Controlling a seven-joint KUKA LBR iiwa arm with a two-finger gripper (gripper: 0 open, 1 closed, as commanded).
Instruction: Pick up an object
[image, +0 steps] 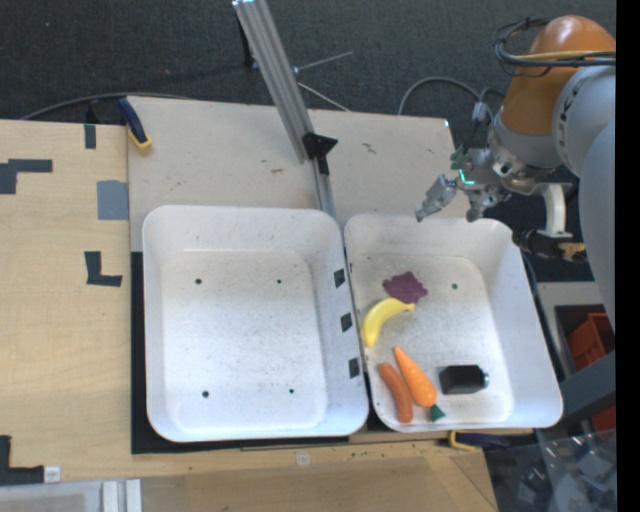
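Observation:
The right bin (500, 250) holds a purple flat piece (405, 288), a yellow banana (383, 318), two orange carrots (413, 375) (395, 392) lying side by side, and a small black block (463, 379). My gripper (455, 202) hangs above the far rim of the right bin, away from all of these objects. Its two fingers are spread apart with nothing between them.
The left bin (160, 300) lies beside the right one. A slanted metal pole (285, 90) rises from between the bins at the back. A blue and yellow clamp (135, 125) sits at the bench's far left corner.

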